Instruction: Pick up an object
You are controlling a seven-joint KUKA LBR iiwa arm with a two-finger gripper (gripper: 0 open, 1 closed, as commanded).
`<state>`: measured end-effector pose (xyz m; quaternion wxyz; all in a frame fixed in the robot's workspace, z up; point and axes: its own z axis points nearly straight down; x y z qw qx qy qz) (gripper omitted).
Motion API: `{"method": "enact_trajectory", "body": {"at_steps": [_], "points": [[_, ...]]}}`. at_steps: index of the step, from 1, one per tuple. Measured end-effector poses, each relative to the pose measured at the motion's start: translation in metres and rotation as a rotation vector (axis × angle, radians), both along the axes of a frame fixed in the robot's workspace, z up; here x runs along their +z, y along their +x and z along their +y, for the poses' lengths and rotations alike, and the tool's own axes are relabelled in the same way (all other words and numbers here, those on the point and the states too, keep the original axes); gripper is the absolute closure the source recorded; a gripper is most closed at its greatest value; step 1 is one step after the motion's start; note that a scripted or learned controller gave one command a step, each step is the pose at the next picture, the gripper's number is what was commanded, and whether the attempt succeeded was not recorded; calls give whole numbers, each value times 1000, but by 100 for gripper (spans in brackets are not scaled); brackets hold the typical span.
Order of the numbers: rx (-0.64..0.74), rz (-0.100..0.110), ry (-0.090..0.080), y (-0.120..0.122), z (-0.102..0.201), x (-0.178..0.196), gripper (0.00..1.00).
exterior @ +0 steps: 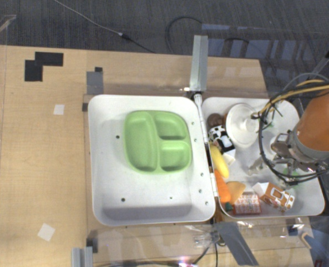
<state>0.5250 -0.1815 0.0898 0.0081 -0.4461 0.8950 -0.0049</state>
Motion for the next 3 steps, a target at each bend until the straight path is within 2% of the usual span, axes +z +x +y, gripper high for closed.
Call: {"method": "enact_trajectory", "body": {"at_steps": [1,2,3], "points": [[401,9,-6,-17,-25,55,0],[499,7,-8,6,-24,-1,0],[636,4,-8,-3,54,1,0]]}}
